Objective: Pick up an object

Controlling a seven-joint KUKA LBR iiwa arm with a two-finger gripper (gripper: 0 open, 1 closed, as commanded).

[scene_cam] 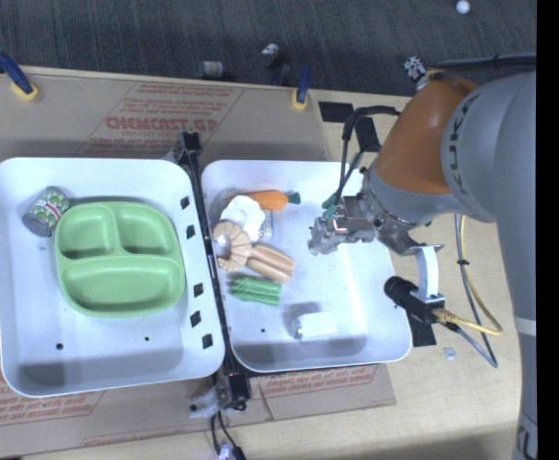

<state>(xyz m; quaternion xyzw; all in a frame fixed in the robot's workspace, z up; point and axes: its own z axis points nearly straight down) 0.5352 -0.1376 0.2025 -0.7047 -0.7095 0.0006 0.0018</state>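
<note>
Jaw state indeterminate; gripper [325, 236] above right bin [380, 348], beside bread roll [269, 262]. Risk: closing on nothing.

In the right bin [375, 338], a cluster lies at its left side: an orange carrot [266, 200] with a green tip, a white piece [244, 215], a tan shell-like toy [231, 242], a bread roll [270, 264], a green bean pod [255, 290]; a white block [315, 326] lies apart near the front wall
</note>
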